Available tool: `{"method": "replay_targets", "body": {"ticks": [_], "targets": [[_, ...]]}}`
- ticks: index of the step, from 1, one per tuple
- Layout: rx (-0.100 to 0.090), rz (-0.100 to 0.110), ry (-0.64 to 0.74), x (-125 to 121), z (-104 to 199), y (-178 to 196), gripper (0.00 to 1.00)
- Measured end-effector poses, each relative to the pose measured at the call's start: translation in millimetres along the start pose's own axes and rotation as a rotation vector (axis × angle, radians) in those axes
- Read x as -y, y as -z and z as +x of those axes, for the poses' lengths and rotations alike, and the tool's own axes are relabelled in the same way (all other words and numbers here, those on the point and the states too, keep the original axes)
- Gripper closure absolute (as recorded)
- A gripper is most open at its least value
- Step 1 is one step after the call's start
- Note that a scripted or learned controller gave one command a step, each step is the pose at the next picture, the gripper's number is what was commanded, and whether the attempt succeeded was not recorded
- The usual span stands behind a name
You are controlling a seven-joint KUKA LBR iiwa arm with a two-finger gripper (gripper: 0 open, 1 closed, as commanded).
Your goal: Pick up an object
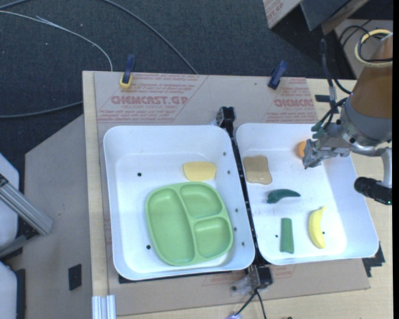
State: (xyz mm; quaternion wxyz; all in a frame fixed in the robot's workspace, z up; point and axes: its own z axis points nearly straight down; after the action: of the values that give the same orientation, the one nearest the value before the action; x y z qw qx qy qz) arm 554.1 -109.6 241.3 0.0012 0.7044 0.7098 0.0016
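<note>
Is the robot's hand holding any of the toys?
I can't tell. The hand is low in the right bin, beside an orange thing, but nothing shows in it.

2 white bins (pixel 118 149), 1 green tray (pixel 187 224), 6 small food items (pixel 317 227)

Red print reading "CHEMCAST GP" runs across the brown board (pixel 163 93) under the bins, at its upper left. The same red wording shows again at the board's upper right, partly hidden behind the arm (pixel 368 103), with only "CHEMCAST" readable. Finer red lines around both marks are too small to read, as is the print on a cardboard box (pixel 278 9) at the top edge.
</note>
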Motion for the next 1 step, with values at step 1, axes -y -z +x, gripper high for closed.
{"method": "replay_targets", "body": {"ticks": [1], "targets": [[-0.002, 0.007, -0.005, -3.4, 48.9, -12.0, 1.00]]}}
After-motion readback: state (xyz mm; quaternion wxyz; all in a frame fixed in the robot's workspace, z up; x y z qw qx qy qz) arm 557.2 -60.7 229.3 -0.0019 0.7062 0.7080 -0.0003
